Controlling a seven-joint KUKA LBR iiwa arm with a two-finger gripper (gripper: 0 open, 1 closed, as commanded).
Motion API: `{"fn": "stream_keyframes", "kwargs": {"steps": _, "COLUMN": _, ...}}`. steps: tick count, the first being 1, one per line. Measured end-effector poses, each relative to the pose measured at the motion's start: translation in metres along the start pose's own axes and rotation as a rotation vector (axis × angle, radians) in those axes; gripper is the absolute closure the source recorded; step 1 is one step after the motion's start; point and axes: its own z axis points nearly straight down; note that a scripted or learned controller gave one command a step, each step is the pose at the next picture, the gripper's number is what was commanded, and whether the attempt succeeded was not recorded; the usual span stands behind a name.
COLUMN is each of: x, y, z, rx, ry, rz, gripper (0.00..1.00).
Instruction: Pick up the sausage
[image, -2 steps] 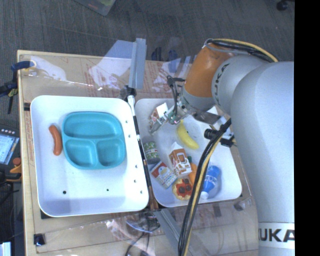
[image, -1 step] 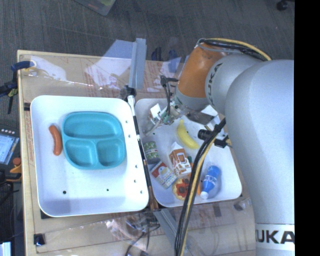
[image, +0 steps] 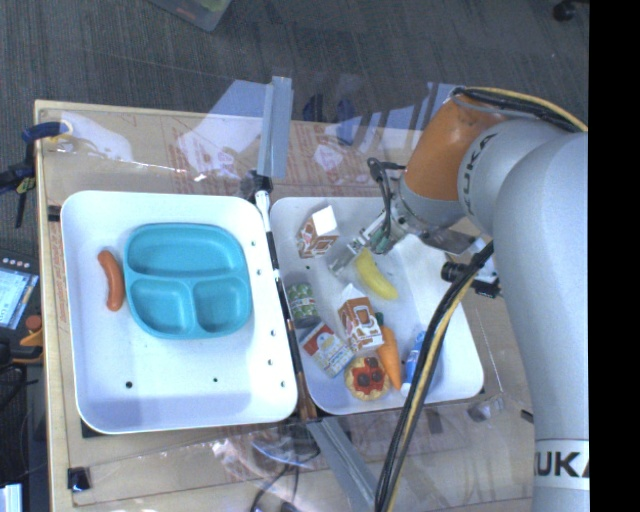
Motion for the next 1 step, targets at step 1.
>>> {"fn": "stream_keyframes", "kwargs": {"steps": 1, "x": 0.0001, "y": 0.0001, "z": 0.0000, "rx": 0.000, "ry": 0.000, "rz": 0.000, "gripper": 0.00}}
